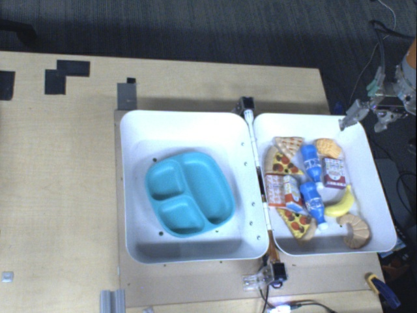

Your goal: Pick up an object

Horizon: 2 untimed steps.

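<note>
The right bin (383,194) holds a heap of toy food. Two pizza slices (284,162) lie at its left, one of them running down to the front (296,218). Two blue bottles (310,162) (314,203) lie in the middle, with red-and-white packets (280,189) (334,171) beside them. A round biscuit (329,148), a yellow banana (343,205) and a tan pastry (356,230) sit along the right side. My gripper (363,121) hangs above the bin's far right corner, well above the objects, open with nothing between its fingers.
The left bin (137,149) holds a blue divided tray (189,193). A black-topped post (246,104) stands where the bins meet at the back. Cables and a clip (273,274) lie at the front edge. Bare bench stretches to the left.
</note>
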Motion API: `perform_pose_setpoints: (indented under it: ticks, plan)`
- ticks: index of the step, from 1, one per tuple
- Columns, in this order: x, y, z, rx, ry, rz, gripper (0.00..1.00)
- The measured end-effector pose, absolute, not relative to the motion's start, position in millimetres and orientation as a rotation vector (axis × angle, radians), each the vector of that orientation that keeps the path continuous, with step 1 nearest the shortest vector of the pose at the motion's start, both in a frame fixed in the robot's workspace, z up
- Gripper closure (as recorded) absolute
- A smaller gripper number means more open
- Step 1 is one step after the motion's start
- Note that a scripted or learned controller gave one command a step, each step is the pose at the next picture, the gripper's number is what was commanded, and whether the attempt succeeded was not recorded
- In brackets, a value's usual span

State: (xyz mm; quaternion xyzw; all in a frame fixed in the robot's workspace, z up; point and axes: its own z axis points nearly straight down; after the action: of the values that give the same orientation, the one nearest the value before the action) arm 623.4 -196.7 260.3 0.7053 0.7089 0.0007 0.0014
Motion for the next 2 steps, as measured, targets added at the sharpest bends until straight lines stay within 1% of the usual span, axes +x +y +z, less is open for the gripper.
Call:
perform_pose_setpoints:
  ticks: [1, 2]
  plan:
    - [592.4, -205.6, 124.0, 2.218, 2.225, 0.001, 0.00]
    - [523.1, -184.7, 91.4, 2.206, 2.210, 0.013, 0.00]
